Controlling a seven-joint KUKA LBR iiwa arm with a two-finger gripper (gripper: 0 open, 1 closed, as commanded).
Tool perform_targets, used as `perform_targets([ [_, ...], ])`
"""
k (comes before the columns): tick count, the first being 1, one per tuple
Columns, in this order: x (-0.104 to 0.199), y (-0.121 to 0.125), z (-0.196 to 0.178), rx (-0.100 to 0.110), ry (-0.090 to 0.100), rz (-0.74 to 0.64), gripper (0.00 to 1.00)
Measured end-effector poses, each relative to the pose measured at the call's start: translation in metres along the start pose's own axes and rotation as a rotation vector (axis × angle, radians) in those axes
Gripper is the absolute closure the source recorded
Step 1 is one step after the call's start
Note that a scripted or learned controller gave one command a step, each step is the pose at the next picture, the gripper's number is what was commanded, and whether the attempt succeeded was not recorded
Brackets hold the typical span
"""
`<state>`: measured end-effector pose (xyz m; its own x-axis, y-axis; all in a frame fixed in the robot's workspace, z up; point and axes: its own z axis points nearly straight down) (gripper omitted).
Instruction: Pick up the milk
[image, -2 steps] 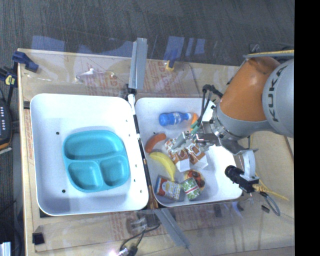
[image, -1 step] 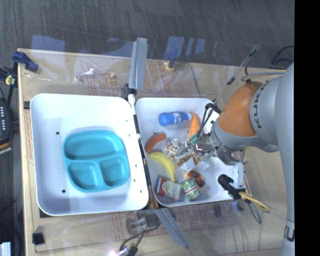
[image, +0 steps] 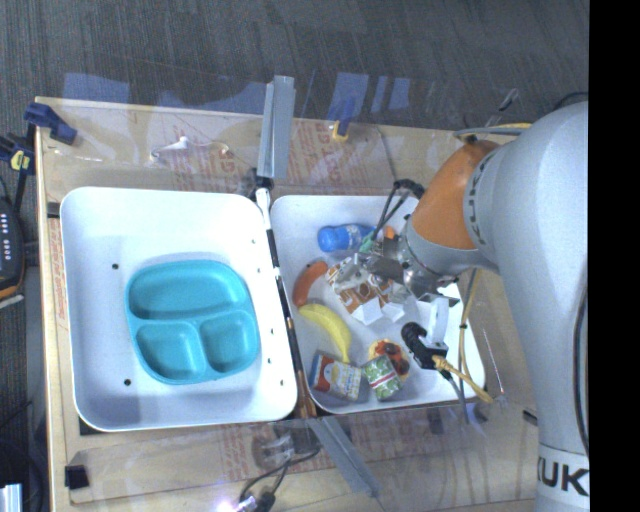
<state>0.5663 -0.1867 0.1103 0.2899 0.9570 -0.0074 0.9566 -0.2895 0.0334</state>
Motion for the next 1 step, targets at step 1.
perform_targets([
  [1, 0.0020, 0.0041, -0.0149, -0.010, 0.002, -0.006, 1.00],
])
